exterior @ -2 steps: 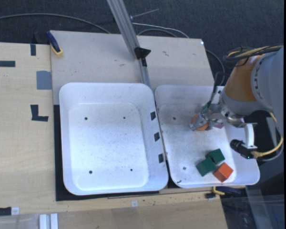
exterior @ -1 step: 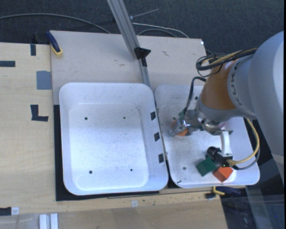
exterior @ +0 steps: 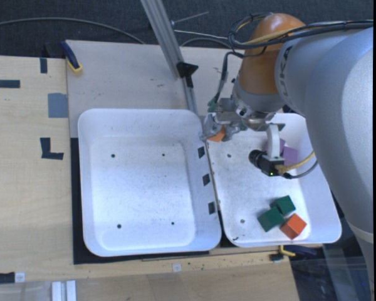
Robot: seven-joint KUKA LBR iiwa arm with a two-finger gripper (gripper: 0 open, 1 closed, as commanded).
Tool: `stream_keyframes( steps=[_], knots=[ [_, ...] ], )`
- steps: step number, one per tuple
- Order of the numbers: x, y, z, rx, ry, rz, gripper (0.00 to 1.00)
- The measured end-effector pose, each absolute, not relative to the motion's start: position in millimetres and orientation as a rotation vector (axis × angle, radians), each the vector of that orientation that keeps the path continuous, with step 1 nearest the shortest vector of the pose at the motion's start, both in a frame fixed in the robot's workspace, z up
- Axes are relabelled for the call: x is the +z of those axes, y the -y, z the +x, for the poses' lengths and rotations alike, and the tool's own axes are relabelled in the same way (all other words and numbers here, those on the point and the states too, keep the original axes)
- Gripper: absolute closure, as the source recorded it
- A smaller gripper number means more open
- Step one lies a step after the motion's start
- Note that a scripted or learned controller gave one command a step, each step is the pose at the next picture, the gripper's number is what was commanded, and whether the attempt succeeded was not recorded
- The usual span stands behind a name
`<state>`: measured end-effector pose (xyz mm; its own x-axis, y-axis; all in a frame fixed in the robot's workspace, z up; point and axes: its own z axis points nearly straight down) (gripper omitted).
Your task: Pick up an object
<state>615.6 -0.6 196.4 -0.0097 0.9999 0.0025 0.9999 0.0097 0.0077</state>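
Gripper (exterior: 218, 129) sat low in the right bin's (exterior: 238, 187) top-left corner, apparently pinching an orange block (exterior: 215, 137). Green blocks (exterior: 277, 212) sat well apart, so no crowding there.

Grey arm (exterior: 329, 74) reaches in from right, orange band above wrist; claw (exterior: 218, 129) pointed down.
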Motion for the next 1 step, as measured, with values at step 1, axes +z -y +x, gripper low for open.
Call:
stream_keyframes(
  steps=[1],
  knots=[
    [191.1,-51.6,594.0,-0.004,-2.232,2.217,1.0]
  ],
)
